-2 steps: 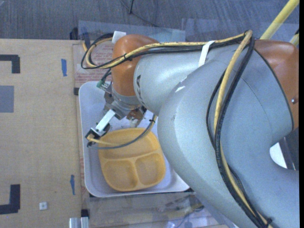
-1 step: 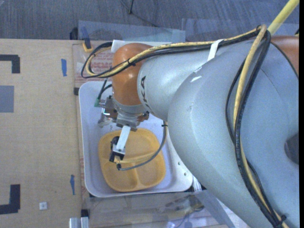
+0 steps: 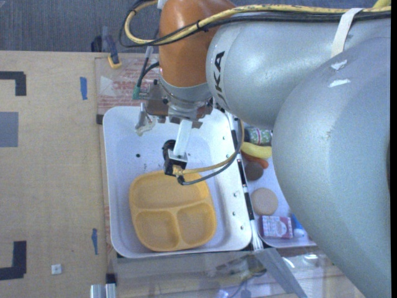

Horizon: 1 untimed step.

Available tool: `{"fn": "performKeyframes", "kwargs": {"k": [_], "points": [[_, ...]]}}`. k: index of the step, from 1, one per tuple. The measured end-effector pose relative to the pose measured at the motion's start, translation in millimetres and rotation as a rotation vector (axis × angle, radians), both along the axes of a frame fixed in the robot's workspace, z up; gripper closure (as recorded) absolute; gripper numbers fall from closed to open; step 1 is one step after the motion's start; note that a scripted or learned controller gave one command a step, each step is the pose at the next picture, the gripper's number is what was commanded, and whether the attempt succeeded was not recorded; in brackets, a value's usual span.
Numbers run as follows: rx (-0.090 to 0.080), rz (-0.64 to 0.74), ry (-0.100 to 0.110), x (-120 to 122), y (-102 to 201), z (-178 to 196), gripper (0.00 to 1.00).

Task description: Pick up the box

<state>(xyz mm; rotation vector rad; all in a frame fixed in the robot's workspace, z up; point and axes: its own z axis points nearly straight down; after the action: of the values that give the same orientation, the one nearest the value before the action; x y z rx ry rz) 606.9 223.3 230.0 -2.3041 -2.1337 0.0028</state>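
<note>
The box [image 3: 276, 226] I see is small, pink and white on its top face (the print there I cannot read). It lies flat in the right bin [image 3: 273, 182], at the end toward the lower edge of the view.

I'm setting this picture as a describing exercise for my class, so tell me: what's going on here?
The grey arm reaches in from the right, and its gripper hangs over the left bin, where a yellow divided tray lies. The box, small, pink and white, lies in the right bin next to a round tan disc, well apart from the gripper. It is not yet picked up.
</note>
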Motion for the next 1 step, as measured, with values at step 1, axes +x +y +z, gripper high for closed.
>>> {"fn": "performKeyframes", "kwargs": {"k": [1], "points": [[0.0,0.054,-0.001,15.5,2.2,82.1,0.0]]}}
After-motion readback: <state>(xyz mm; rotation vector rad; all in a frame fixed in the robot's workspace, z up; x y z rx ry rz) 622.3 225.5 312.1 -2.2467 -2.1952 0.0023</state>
